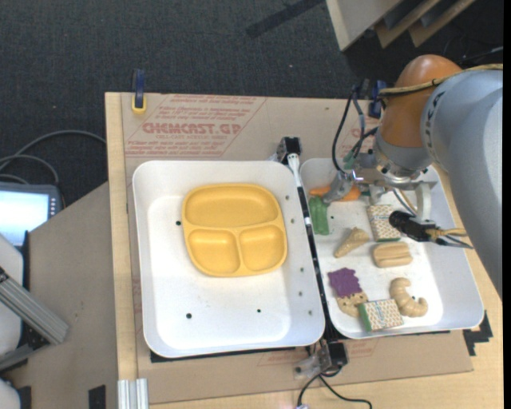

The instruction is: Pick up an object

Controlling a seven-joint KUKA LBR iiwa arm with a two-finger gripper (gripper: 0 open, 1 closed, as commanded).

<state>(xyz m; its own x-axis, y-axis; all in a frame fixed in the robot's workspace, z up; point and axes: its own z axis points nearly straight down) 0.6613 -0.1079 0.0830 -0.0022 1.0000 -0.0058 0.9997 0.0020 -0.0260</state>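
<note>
Items partly seen:

- Arm (471, 120): cut off by the right edge; its base lies outside the picture.
- Claw (361, 182): largely covered from above by the wrist.
- Right bin (451, 283): far right corner hidden behind the arm.
- Orange piece (319, 191): right end hidden under the claw; kind cannot be told.
- Patterned card (382, 224): far end covered by the claw; print too small to make out.
- Surface (200, 140): smaller lines of its red lettering too small to read.
- Screen (28, 214): cut by the left edge.
- Grey rail (32, 307): cut by the left edge.
- Pale boards (383, 20): cut by the top edge.
</note>
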